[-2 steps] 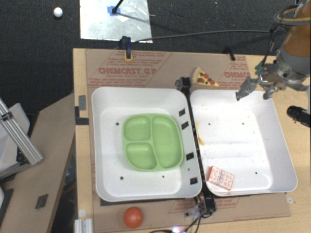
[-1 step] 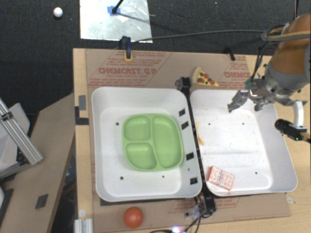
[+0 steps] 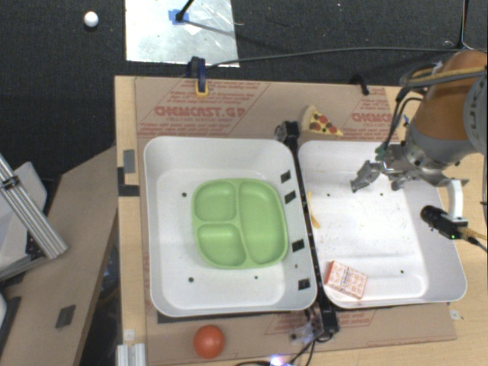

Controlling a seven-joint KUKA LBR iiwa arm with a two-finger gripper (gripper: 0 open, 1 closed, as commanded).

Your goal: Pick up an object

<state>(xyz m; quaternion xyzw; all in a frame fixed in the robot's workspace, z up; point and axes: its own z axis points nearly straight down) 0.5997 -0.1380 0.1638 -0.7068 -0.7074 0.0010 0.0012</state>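
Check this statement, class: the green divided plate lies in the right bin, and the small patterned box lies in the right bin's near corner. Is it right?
One mistake. The camera view shows the green divided plate in the left bin, not the right. The small patterned box does lie in the right bin's near corner.

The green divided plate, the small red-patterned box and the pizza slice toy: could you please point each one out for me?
green divided plate [image 3: 240, 223]: camera view, on the ridge between its compartments.
small red-patterned box [image 3: 346, 279]: camera view, middle of its top face.
pizza slice toy [image 3: 321, 122]: camera view, middle of the slice.
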